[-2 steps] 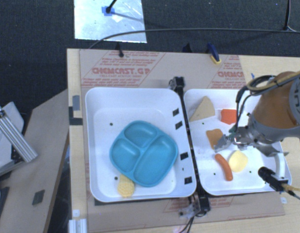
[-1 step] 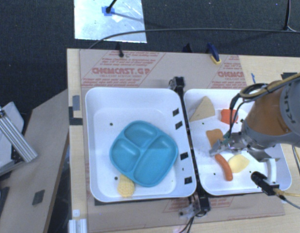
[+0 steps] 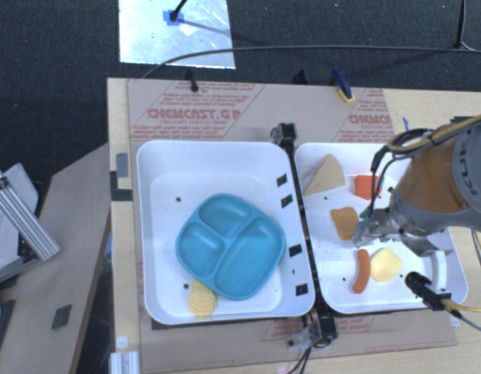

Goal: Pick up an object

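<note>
Gripper point(image 3: 370, 230): low in the right bin, among the food pieces; whether it is clenched or released, I cannot tell.
Sausage point(image 3: 360, 270): just below the gripper, lying nearly upright in view.
Yellow piece point(image 3: 385, 264): touching the sausage's right side.
Orange slab point(image 3: 344, 223): just left of the gripper.
Red block point(image 3: 365, 185): above it.
Tan wedge point(image 3: 326, 175): upper left of the right bin point(image 3: 334, 302).
Left bin point(image 3: 158, 209): holds a blue plate point(image 3: 231, 245) and corn point(image 3: 201, 298) at its lower edge.

I see the blue sectioned plastic plate point(image 3: 231, 245) in the left white bin point(image 3: 158, 209); the yellow corn cob point(image 3: 200, 298) lies just before the plate.
</note>
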Action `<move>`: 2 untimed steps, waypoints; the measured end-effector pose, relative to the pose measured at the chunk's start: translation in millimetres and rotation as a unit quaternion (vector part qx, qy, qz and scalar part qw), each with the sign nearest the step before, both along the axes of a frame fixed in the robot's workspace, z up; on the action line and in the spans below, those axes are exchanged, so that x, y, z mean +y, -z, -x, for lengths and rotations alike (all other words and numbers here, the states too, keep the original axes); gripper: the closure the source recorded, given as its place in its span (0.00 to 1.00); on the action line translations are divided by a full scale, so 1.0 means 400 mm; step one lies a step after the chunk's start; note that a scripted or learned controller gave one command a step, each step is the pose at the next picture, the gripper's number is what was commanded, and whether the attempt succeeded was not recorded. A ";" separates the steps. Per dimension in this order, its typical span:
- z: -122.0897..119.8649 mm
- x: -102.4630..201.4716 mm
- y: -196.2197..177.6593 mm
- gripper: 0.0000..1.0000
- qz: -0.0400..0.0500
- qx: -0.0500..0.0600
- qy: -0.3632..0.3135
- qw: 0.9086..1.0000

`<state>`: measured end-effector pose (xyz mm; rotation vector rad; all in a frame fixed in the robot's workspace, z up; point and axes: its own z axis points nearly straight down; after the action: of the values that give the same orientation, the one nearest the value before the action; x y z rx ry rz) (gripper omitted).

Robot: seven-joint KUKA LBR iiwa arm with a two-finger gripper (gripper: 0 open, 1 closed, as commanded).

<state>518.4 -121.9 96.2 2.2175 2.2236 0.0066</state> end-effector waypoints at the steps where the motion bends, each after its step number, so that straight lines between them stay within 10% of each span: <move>1: -0.018 -0.001 -0.112 1.00 0.002 -0.001 -0.001 1.000; 2: -0.048 -0.001 -0.252 1.00 0.002 -0.002 -0.001 1.000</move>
<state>537.5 -122.3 197.2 2.2108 2.2233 0.0061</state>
